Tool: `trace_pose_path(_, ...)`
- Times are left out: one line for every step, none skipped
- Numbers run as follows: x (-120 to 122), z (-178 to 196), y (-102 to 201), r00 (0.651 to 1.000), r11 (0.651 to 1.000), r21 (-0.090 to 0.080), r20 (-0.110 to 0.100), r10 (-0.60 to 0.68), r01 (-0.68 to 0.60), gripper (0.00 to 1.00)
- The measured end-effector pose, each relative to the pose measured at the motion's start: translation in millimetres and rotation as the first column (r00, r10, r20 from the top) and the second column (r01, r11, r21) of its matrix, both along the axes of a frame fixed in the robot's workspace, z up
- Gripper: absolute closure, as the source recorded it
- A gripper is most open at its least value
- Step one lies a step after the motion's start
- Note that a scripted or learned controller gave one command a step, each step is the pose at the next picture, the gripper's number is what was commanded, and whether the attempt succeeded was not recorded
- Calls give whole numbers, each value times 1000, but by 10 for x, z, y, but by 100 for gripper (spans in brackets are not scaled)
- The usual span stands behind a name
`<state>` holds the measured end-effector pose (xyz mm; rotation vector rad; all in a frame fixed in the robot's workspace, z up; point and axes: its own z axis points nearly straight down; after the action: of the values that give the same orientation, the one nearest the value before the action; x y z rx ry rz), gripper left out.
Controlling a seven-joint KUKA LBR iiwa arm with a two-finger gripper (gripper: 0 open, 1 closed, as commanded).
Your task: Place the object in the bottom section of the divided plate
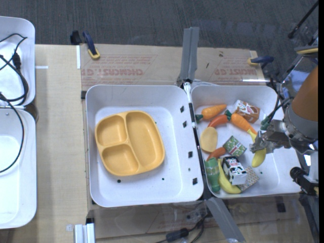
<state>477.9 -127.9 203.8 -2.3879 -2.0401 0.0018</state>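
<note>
Okay, we see two white bins side by side on the bench. The left bin (96,186) carries a yellow divided plate (130,142), lying flat near its middle, with two small sections toward the left and one long section on the right; all three look bare.

The right bin (276,178) is crowded with toy food. We count three carrots (214,110) near the top, fanned out around one spot, with a small printed carton (248,110) just right of them. Below sit a pale yellow spoon-like piece (209,138), a green box (234,146), a black-and-white milk carton (234,170) and a banana (227,182) curved along the bin's lower edge, touching a green vegetable (212,176).

The gripper (259,145) comes in from the right and sits low over the right bin's right half. A small yellow object (258,158) lies right under its tip; we cannot tell whether it is pinched or just beside it, and the hand's state is not readable from this angle. Nothing from the toy pile is on the plate yet.
</note>
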Motion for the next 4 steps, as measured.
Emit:
trace_pose_path(393,-140,756,1000,1000,-1,-3,1,-1,100)
trace_pose_path(609,-12,1730,979,979,-1,-3,206,-206,100)
trace_pose_path(943,29,2454,972,972,-2,-3,237,-237,100)
trace_pose_path(962,181,2691,926,926,-2,-2,379,-379,100)
